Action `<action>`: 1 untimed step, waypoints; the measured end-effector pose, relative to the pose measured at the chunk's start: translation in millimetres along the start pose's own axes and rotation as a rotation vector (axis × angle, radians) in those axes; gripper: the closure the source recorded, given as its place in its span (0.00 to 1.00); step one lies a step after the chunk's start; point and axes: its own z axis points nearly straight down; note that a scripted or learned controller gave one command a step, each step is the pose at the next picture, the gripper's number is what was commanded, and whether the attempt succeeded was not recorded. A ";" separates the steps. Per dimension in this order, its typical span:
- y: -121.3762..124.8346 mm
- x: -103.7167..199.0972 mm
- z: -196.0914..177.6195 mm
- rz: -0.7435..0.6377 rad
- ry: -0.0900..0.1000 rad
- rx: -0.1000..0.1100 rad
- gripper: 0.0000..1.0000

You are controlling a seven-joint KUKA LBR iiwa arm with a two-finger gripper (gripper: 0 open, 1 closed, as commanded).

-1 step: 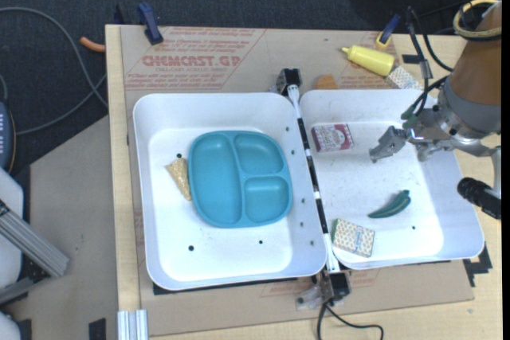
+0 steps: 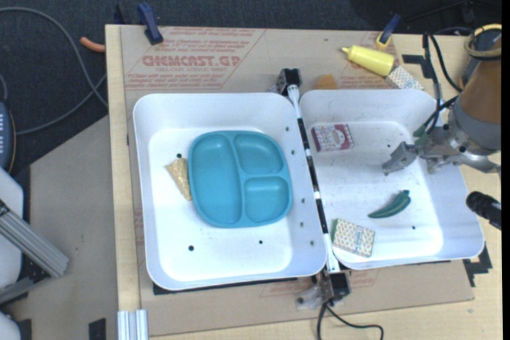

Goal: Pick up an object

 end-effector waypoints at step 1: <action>-11.1 -14.4 32.6 0.000 0.001 0.000 0.00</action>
